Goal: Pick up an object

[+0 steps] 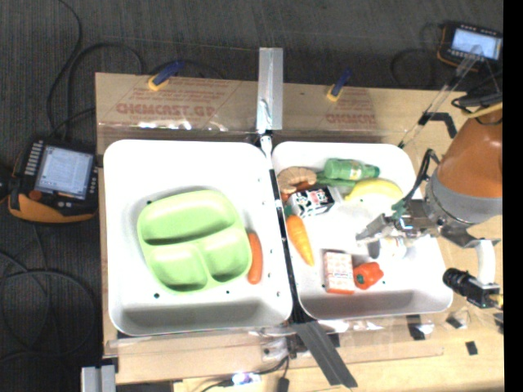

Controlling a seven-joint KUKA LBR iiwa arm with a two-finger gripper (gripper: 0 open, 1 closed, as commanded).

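1. Camera view looks down on a pale wooden bench point(204, 109) standing on dark grey carpet, with cables and two handheld screens lying around it.
2. Two shallow white bins sit side by side. The left bin point(122, 300) holds a smooth green divided tray point(194, 239) with a slim orange carrot point(255, 257) just beside its right rim.
3. The right bin point(421, 292) holds a carrot point(299, 238), a black-and-white carton point(312, 201), a brown roll point(296, 176), a green bottle point(350, 169), a yellow banana point(374, 189), a small box point(337, 271) and a red pepper point(368, 275) touching it.
4. The gripper point(391, 233) hangs over the bare middle of the right bin, above the pepper; I cannot tell how its fingers are set.
5. Bare floor lies along the right bin's near edge.
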